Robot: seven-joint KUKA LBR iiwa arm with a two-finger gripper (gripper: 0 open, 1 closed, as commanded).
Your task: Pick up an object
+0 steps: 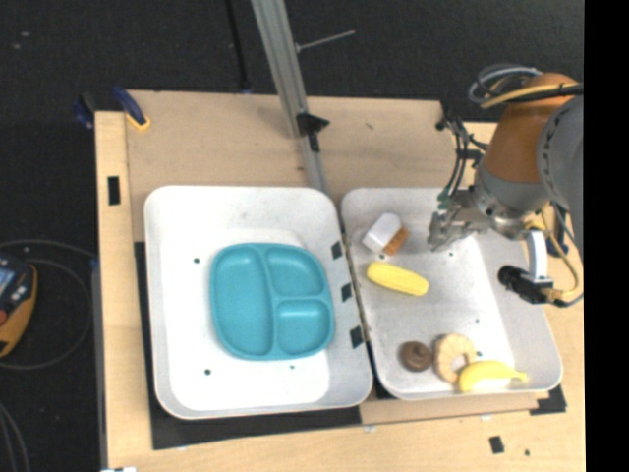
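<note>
Over the right bin (511,334), the gripper (444,232) hung with its finger spread impossible to tell; below it lay a yellow corn cob (398,280), near a white bottle (382,233); a teal tray (271,300) sat in the left bin (177,362)

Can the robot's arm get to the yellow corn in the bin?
Probably yes. The end effector hangs over the right bin, just up and right of the yellow corn. Nothing lies on top of the corn, and the small bottle sits apart from it.
</note>
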